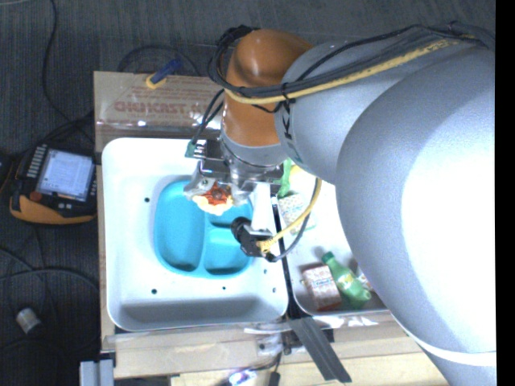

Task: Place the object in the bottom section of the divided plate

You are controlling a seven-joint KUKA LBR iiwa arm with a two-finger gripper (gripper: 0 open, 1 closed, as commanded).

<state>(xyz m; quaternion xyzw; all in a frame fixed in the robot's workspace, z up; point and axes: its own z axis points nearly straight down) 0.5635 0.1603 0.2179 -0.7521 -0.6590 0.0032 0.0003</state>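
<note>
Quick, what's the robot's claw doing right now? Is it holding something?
Gripper: closed on an orange and red object, hanging over the blue divided plate.
</note>
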